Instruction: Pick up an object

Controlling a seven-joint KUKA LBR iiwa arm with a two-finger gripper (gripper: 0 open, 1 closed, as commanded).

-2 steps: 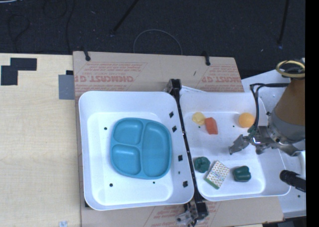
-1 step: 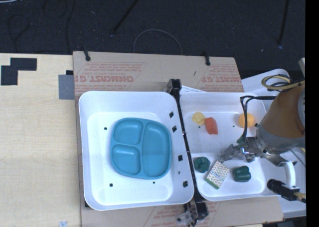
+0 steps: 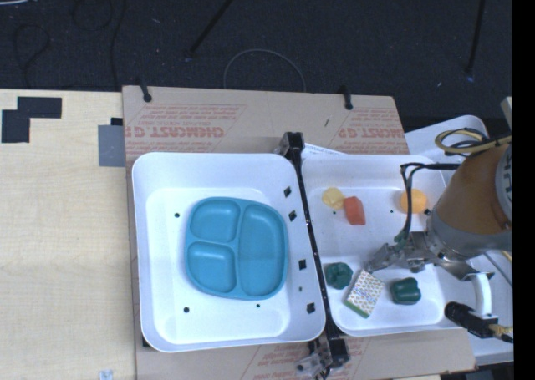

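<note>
The right bin (image 3: 380, 179) holds several small objects: a yellow piece (image 3: 333, 197), a red block (image 3: 354, 210), an orange ball (image 3: 413, 201), a dark green lump (image 3: 338, 275), a white speckled pad (image 3: 364, 293) and a green block (image 3: 405, 291). My gripper (image 3: 399, 256) hangs low over the bin's near right part, just above the green block and to the right of the speckled pad. The arm's orange band (image 3: 472, 195) covers the bin's right side. I see no object between the fingers.
The left bin (image 3: 159, 203) carries a blue divided plate (image 3: 235, 247). A black divider (image 3: 305, 236) runs between the bins. Cardboard (image 3: 251, 124) lies under both bins. Cables (image 3: 456, 138) sit at the right rear.
</note>
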